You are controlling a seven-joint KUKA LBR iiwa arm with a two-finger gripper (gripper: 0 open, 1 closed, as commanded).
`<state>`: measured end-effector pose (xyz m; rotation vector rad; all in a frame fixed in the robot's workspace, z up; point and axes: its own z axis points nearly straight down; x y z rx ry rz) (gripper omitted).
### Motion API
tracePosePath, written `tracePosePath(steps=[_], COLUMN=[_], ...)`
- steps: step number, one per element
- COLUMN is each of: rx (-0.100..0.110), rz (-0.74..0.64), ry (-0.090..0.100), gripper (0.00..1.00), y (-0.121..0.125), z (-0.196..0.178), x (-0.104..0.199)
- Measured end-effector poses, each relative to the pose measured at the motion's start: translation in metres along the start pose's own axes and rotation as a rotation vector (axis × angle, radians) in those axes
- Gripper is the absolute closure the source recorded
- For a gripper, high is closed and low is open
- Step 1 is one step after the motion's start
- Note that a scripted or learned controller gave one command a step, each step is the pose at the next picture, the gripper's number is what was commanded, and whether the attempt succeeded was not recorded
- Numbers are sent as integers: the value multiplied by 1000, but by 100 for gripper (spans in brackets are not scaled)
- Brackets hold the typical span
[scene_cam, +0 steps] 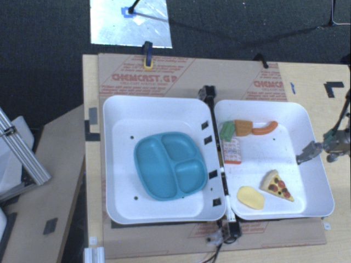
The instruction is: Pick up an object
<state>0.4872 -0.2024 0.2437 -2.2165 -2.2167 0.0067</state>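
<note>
1. Two shallow white bins sit side by side on a tabletop [307, 78] covered with printed cardboard, seen from above at a slant.
2. Filling much of the left bin [118, 147] is a teal divided plate [169, 164] with three compartments.
3. Toy food lies in the right bin [307, 116]. Near its far left corner, a green piece [226, 129], an orange block [243, 127] and a red-orange sausage [264, 128] lie in a row, close together or touching. Just beside them, against the divider, lies a small red and white packet [232, 150].
4. Toward the near side of the right bin lie a pizza slice [277, 186] and, just to its left but apart from it, a flat yellow oval piece [251, 197].
5. Reaching in from the right edge, the claw [307, 153] hangs over the right wall of the right bin. One grey finger [310, 150] points leftward into the bin. Whether the claw is apart or together cannot be told; nothing shows between its fingers.
6. Judged step: the approach. No object is gripped yet, and all of them rest on the bin floor.
7. Judged next move: the pizza slice is the nearest candidate, lying near the claw and toward the near side. The claw would need to centre over one object, come down with fingers spread on either side of it, then close and lift.
</note>
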Motion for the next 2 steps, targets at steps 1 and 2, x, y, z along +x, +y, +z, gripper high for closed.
tracePosePath(steps=[1,2], rx=[-9,-5], rz=[-3,-1], ry=[-3,-1], gripper=[0,0], y=[2,5], z=[-5,58], x=[0,0])
